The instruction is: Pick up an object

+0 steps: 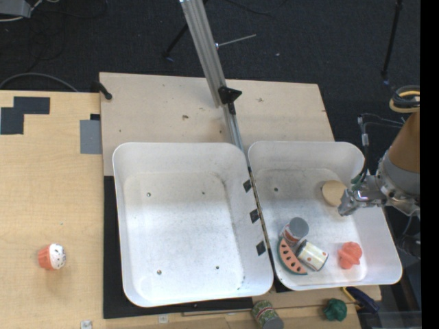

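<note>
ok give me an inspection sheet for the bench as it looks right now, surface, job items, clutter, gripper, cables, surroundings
Surface: two white bins side by side, left bin and right bin, on a pale board.
Job's things: in the right bin, a tan disc, a grey-topped can, a red slice, a cream block, a red lump.
Clutter: red-and-white toy on the wooden table at left; a green thing and a dark can past the bins' near edge.
Grippers: gripper low at the right bin's right side, next to the tan disc; nothing seen held.
Cables: cable on the floor, upper left.
Surroundings: slanted metal rail, dark carpet.
</note>
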You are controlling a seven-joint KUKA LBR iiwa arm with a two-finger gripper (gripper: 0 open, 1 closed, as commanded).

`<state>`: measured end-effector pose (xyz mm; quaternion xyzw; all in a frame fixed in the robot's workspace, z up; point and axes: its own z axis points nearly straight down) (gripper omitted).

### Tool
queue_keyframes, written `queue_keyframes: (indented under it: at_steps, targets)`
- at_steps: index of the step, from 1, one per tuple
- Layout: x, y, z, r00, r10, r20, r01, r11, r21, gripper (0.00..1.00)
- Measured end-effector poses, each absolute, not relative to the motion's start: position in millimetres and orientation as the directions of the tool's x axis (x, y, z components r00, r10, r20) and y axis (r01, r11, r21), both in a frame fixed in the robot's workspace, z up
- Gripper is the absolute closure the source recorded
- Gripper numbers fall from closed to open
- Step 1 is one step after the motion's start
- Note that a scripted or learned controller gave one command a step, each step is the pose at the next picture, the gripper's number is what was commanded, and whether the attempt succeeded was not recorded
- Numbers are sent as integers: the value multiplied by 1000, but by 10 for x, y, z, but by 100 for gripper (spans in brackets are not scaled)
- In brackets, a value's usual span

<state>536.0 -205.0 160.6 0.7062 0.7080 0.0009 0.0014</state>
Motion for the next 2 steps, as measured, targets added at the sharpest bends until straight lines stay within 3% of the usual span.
queue_keyframes:
  at_steps: [2]
  targets:
    - [5384,-2009,2738,-1,1000,-2,1000,1,4,100]
